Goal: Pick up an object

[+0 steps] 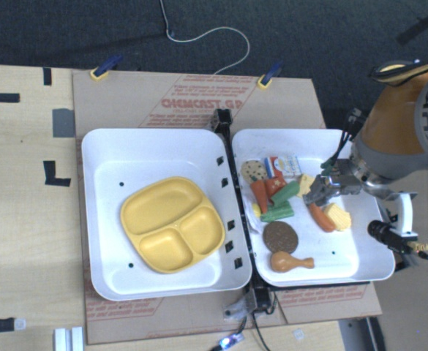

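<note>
Closest to us in the right bin point(374, 269), at about 6 o'clock, lies a toy chicken leg point(290, 262). Just past it sits a round brown patty point(280, 236). Both lie flat and on their own, so I think they would be easy to grab.

In the middle of the bin the toys are in a heap. A green piece point(278, 212) and a red piece point(261, 194) touch each other. At about 3 o'clock an orange sausage point(321, 218) lies right beside a yellow cheese chunk point(339, 216).

The claw point(320, 189) hangs low just over the sausage and cheese. It looks like it is going for one of them. It is dark, and I cannot tell if it is apart or together, so I cannot say it holds a thing. These two touch, so the claw may bump one while it grabs the other.

Further back, at 11 o'clock, are a spotted cookie point(254, 170) and a small snack packet point(284, 166).

The left bin point(104, 167) holds a yellow plate with three parts point(172, 224), likely too wide for the claw.

Both bins rest on a cardboard sheet point(192, 101) on the worktop point(23, 232), which I think stops them from sliding.
</note>
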`<state>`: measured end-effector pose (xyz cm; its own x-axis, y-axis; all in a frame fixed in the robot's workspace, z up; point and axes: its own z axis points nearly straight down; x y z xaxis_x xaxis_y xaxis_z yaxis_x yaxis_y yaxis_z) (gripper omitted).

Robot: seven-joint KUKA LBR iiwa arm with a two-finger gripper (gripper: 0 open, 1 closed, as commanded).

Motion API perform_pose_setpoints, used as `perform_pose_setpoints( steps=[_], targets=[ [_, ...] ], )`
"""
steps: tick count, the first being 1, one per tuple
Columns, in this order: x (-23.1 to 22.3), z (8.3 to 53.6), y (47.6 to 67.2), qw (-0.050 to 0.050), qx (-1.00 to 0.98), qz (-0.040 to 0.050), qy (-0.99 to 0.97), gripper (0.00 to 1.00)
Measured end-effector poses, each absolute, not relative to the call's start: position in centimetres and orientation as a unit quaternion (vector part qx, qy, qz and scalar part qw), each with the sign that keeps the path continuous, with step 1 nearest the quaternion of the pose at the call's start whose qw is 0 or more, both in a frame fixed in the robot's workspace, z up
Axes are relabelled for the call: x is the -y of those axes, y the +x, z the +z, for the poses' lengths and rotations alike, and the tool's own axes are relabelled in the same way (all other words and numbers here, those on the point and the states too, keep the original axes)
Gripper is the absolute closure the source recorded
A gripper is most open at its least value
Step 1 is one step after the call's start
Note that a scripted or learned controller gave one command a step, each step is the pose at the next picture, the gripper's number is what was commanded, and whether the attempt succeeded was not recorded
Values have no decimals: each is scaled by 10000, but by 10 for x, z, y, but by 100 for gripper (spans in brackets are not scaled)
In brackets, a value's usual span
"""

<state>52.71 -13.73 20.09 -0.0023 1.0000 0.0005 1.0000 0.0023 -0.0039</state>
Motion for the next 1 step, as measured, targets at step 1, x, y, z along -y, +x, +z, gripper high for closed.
perform_pose_setpoints(
  steps=[1],
  targets=[
    [137, 222, 528, 24, 7079, 16, -7063, 100]
  ],
)
